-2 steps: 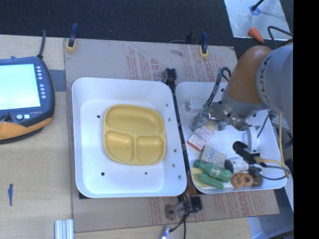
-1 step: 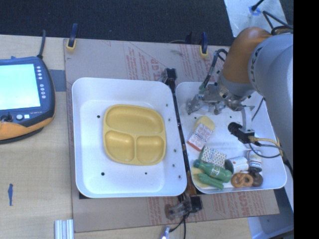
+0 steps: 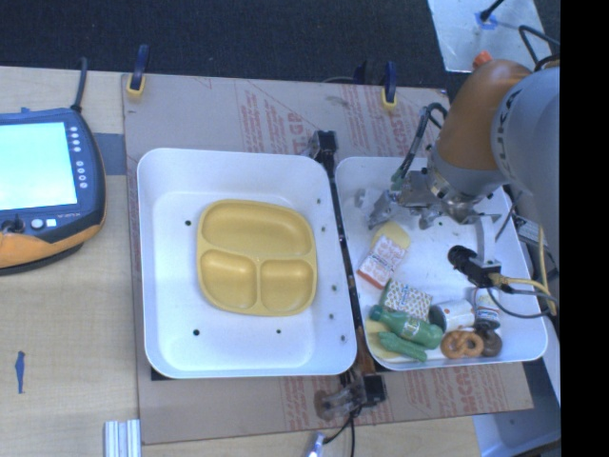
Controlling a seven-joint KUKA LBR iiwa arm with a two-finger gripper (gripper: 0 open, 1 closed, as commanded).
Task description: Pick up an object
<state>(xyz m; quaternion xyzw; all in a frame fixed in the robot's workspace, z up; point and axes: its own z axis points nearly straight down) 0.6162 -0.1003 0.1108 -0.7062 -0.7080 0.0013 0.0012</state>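
My gripper point(image 3: 407, 206) hangs low over the far part of the right bin point(image 3: 430, 267), below the grey arm with its orange band point(image 3: 481, 112). Just in front of it lies a pale yellow block point(image 3: 391, 236), and beside that a red-and-white packet point(image 3: 381, 260). Nearer the front of the bin lie a green checkered packet point(image 3: 407, 300), a green bottle point(image 3: 411, 326), a green pickle point(image 3: 398, 347), a pretzel point(image 3: 461, 343) and a dark donut point(image 3: 489, 339). I see nothing between the gripper's tips.
The left bin point(image 3: 157, 255) holds a yellow divided tray point(image 3: 257, 255). A control tablet point(image 3: 43, 184) lies on the bench at far left. Clamps point(image 3: 138, 79) pin the cardboard mat at its back edge.
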